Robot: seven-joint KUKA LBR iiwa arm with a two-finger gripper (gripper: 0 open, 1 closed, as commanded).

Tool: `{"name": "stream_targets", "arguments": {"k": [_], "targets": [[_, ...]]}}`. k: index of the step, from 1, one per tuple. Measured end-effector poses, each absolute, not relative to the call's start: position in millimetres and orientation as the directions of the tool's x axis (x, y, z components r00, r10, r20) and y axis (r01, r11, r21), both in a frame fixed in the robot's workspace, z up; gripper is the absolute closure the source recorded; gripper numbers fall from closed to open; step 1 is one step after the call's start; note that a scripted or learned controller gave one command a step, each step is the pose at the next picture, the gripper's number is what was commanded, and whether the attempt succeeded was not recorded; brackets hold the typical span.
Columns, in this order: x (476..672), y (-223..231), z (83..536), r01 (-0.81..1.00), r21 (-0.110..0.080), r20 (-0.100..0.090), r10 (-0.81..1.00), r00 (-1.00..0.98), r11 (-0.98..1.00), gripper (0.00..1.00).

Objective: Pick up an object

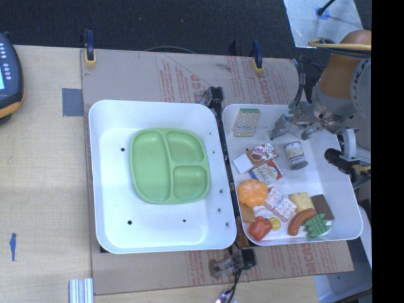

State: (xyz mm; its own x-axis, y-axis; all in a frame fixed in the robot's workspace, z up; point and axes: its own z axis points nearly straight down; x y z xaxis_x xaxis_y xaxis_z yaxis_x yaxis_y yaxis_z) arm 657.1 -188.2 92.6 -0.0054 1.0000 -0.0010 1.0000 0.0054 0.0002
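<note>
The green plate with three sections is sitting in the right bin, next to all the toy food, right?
Not quite. The camera view shows the green plate with three sections in the left bin. It lies there alone, while the toy food, such as the orange pumpkin and the small can, is in the right bin.

- A pale wooden bench [38, 188] is filling the lower frame, with a brown cardboard sheet [164, 74] lying flat across it — red printed lettering is showing on the sheet.
- Two blue clamps [90, 46] are pinning the cardboard's far edge.
- A square of grey tape [72, 101] is sitting beside the sheet's left edge.
- Dark carpeted floor [158, 11] is stretching behind the bench — even light is falling from overhead.
</note>
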Motion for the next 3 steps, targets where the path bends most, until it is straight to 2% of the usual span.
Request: {"name": "stream_targets", "arguments": {"k": [1, 2, 3], "targets": [[622.2, -211.4, 196.9, 1.000, 0.006, -0.004, 1.000, -0.001, 0.001, 0.00], [612.6, -210.6, 85.1, 1.000, -0.013, 0.002, 1.000, -0.004, 0.005, 0.00], [615.9, -200.7, 91.9, 1.000, -0.005, 0.000, 1.000, -0.006, 0.006, 0.00]]}}
